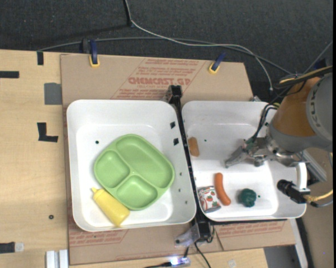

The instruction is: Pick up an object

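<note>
Two white bins (pixel 78 149) rest on clamped cardboard (pixel 156 77) over a wooden bench (pixel 22 149).

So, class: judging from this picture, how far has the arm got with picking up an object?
Done: the hand is over the right bin. In hand: nothing visibly gripped. Left: the carrot, green ball, small carton and brown piece all lie in that bin; the plate and yellow bottle lie in the left bin.

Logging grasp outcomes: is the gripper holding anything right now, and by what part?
Nothing visibly held. The gripper hangs over bare floor of the right bin, apart from the orange sausage, green ball and small carton.
</note>
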Action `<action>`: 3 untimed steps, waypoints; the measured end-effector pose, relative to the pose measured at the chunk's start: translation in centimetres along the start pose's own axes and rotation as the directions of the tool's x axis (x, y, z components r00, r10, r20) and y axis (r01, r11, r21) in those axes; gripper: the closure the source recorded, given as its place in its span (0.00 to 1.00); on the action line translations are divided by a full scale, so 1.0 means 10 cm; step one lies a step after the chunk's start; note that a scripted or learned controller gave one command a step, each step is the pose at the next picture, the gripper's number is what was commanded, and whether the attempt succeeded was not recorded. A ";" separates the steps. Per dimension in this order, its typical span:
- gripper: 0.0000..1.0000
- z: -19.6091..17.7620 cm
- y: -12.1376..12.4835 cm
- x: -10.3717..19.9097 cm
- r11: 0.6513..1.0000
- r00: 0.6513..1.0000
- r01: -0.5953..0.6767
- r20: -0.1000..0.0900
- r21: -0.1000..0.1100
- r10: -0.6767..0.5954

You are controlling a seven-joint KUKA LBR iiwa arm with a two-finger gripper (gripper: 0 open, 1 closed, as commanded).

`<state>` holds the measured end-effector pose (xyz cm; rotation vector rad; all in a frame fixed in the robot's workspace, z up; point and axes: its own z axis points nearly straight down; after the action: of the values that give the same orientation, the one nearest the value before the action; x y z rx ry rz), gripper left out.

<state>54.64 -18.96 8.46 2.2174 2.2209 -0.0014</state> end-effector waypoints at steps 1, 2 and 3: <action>1.00 -0.12 0.01 -0.01 1.000 1.000 0.000 0.003 -0.004 0.000; 1.00 -0.75 0.02 -0.02 1.000 1.000 0.000 -0.002 -0.002 0.000; 1.00 -1.26 -0.07 -0.06 1.000 1.000 -0.001 -0.002 0.000 0.001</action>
<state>53.89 -19.49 21.09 2.2189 2.2210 0.0014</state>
